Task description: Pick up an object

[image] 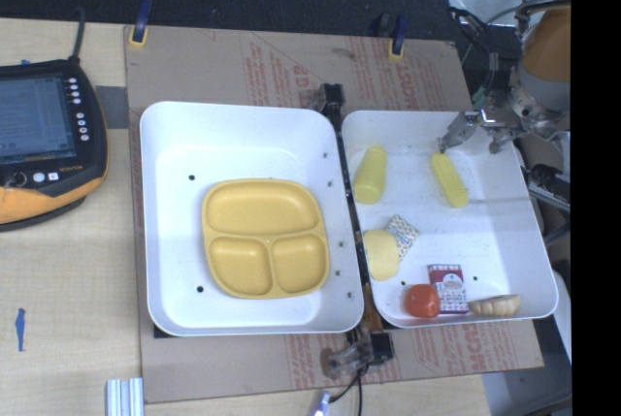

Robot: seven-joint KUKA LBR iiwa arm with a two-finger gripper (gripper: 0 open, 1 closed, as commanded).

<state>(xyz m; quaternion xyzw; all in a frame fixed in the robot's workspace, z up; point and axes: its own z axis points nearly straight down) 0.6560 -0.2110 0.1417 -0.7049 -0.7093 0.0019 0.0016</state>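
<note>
My gripper (474, 137) hangs over the far edge of the right bin (514, 210), its fingers spread open with nothing between them. Just below its left finger lies a yellow corn cob (449, 179). Further left in the same bin is a pale yellow cylinder (370, 175). Toward the near side sit a yellow rounded piece (380, 254) with a small silver wrapper (403, 230) beside it, a red tomato (421, 301), a red and white box (447, 288) and a beige bread-like piece (495, 305).
The left bin (175, 152) holds a yellow divided plate (265, 237). A handheld control pendant (44, 138) lies on the bench at the left. Clamps (393, 34) hold the cardboard sheet at the back. Cables and the arm's base crowd the upper right.
</note>
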